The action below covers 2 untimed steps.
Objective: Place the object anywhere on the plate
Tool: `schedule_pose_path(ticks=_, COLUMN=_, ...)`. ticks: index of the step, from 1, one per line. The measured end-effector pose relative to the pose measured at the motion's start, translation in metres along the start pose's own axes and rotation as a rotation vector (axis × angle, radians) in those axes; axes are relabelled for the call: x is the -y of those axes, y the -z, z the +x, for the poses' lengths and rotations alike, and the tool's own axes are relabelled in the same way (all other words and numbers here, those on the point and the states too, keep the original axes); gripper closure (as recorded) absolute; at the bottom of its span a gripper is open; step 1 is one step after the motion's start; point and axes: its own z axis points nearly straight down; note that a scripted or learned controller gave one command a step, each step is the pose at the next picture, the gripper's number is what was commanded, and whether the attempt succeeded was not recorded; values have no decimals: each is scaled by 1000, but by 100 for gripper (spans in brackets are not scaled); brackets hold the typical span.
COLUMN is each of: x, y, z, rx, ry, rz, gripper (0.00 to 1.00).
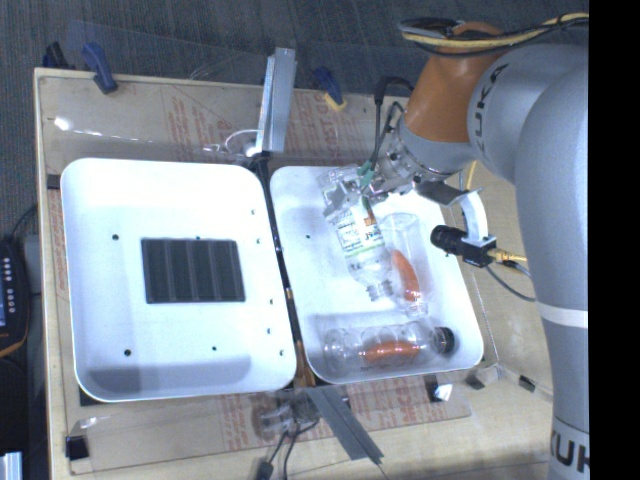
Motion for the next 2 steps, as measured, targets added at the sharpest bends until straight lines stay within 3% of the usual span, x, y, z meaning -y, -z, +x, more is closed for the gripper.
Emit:
schedule_pose_path(ticks=1, x=61, y=-12, z=66, rx=-1, ry=206, rz=2, gripper=100)
schedule_pose_path(ticks=2, x=37, y=21, z=132, rx=0, ry=143, rz=1, gripper=100)
